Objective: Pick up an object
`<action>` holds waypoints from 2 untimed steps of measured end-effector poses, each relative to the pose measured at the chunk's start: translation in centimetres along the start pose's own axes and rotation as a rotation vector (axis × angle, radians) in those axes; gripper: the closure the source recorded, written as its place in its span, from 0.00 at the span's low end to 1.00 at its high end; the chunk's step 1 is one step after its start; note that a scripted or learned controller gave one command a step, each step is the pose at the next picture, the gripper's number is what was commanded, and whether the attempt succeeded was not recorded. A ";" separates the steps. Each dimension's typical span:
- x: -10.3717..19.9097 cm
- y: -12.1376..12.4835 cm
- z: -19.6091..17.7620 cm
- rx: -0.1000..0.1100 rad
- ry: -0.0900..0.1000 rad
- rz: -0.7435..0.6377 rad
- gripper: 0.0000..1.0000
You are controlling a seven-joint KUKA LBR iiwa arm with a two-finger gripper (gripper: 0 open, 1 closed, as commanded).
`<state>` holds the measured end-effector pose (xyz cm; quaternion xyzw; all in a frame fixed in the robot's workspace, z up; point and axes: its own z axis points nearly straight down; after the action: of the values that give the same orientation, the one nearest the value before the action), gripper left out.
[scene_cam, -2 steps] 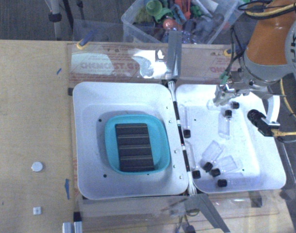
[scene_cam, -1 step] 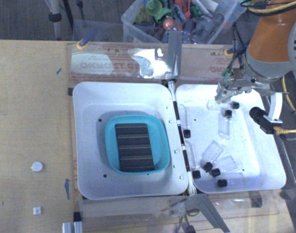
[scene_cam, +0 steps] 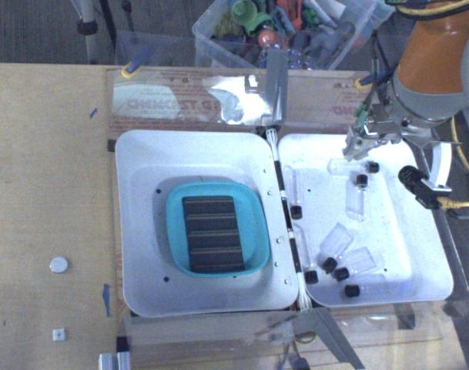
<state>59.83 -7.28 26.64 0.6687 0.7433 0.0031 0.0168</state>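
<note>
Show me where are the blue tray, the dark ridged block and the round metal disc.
blue tray (scene_cam: 176, 230), camera view, its left rim.
dark ridged block (scene_cam: 212, 233), camera view, its middle ridge.
round metal disc (scene_cam: 58, 265), camera view, its centre.

Clear tub of colourful toys (scene_cam: 296, 14) behind bench, small metal disc (scene_cam: 58, 265) on wooden benchtop (scene_cam: 41, 168)
</note>
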 end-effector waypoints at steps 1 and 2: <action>-3.6 5.8 3.3 0.025 0.017 0.051 1.00; -3.6 5.8 3.3 0.025 0.018 0.051 0.00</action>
<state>66.11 -10.26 23.55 0.6874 0.7262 0.0001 0.0018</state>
